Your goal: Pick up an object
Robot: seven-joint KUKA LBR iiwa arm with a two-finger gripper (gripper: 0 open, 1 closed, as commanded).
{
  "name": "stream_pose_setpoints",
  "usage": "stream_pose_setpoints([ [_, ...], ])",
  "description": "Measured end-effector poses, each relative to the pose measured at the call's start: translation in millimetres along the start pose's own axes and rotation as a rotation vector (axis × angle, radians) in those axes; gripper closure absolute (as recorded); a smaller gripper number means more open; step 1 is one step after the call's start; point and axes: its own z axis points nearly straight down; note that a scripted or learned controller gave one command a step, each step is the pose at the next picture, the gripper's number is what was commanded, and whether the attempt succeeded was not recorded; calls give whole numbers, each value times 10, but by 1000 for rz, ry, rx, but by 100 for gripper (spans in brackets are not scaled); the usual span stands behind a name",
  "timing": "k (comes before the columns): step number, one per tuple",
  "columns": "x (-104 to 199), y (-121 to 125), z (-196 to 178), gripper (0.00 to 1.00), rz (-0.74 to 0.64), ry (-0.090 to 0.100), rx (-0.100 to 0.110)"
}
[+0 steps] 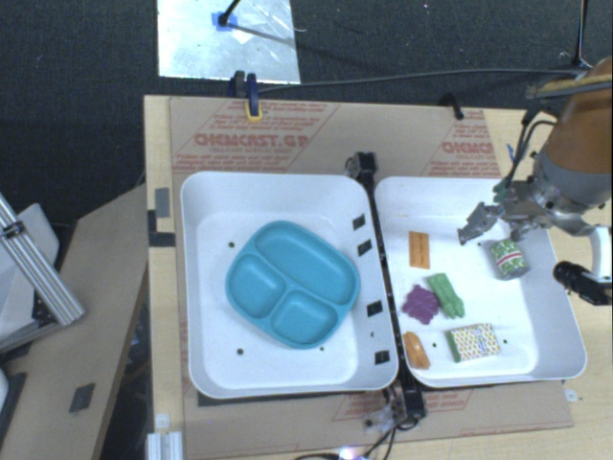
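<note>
On the table (pixel 316 123), the right bin (pixel 565 353) holds the targets, and the gripper (pixel 498 220) hovers just beside a small green-banded can (pixel 508 258), jaws apart and empty. Lying tilted, the can may roll from the closing jaws.

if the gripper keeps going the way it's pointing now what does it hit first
The gripper points toward the picture's left and slightly down, over the right bin. Straight on, it would probably meet the orange block first, though depth is unclear and it may pass above it.
</note>
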Motion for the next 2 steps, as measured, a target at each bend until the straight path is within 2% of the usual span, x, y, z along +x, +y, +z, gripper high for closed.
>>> stream_pose_setpoints([
  [1, 3, 27, -77, 0, -3, -2, -13],
  [2, -44, 73, 527, 0, -1, -1, -10],
])
